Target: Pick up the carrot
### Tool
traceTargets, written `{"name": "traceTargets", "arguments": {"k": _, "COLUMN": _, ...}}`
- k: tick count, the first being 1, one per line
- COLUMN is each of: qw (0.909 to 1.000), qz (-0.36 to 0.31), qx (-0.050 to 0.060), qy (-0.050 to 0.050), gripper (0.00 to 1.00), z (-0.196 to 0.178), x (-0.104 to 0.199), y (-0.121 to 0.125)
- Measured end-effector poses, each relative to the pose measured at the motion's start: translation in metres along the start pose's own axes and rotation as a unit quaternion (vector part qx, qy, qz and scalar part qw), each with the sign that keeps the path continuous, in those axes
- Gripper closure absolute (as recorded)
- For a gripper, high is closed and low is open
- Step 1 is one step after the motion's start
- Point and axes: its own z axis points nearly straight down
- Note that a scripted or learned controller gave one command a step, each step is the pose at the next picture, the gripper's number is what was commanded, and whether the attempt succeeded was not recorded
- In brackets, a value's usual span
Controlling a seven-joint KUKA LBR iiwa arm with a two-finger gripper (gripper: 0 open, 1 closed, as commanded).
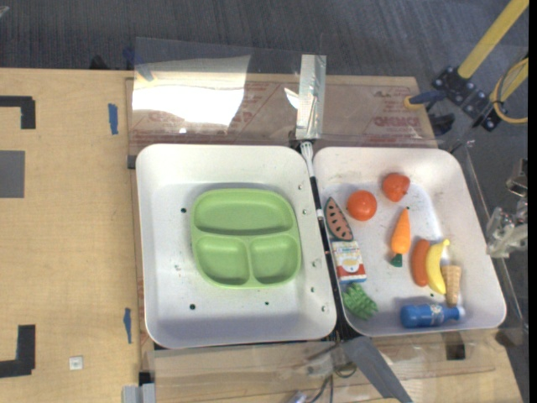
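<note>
Counting for you: one carrot lies in the right bin, between two tomatoes and a banana. One green tray fills the left bin. The gripper sits at the right edge; grip unreadable.

The bench is a pale wooden surface with black corner marks and small strips of blue tape along it. Two shallow white bins rest directly on it, side by side and touching along their inner edges. The left bin lies toward the bench's middle; the right bin sits just beside it, nearer the bench's right end. Behind the left bin a clear plastic sheet lies on the bench, catching glare.
</note>
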Motion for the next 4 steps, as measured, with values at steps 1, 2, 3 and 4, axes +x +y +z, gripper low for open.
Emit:
{"name": "traceTargets", "arguments": {"k": 1, "qw": 1.0, "qz": -0.001, "qx": 0.007, "qy": 0.0, "gripper": 0.0, "z": -0.007, "x": -0.001, "y": -0.002}}
{"name": "traceTargets", "arguments": {"k": 2, "qw": 0.9993, "qz": -0.038, "qx": 0.002, "qy": 0.0, "gripper": 0.0, "z": 0.078, "x": -0.021, "y": 0.038}}
{"name": "traceTargets", "arguments": {"k": 3, "qw": 0.9968, "qz": -0.08, "qx": 0.009, "qy": 0.0, "gripper": 0.0, "z": 0.17, "x": -0.063, "y": 0.051}}
{"name": "traceTargets", "arguments": {"k": 4, "qw": 0.9939, "qz": -0.11, "qx": 0.01, "qy": 0.001, "gripper": 0.0, "z": 0.175, "x": -0.1, "y": 0.023}}
